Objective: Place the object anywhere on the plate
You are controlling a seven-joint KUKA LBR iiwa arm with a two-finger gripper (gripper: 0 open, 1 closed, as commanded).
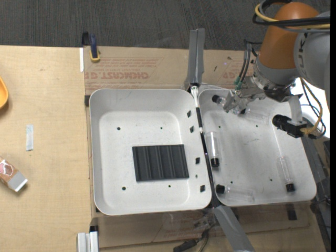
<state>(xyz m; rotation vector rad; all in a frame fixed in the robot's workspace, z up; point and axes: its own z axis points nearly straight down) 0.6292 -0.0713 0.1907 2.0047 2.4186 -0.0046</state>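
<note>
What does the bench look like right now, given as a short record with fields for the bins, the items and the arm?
left bin: holds a dark ribbed plate lying flat near its middle
right bin: holds clear tubes with black caps, one along its left wall, one near its right side
gripper: over the right bin's far left corner
plate: nothing on it

Even overhead light fills the frame, brightest on the two white bins (pixel 105 114) at centre, where shadows stay faint; glare whitens the bench at the right edge, and fine detail is soft throughout, with mild blur on the arm (pixel 286 41)
</note>
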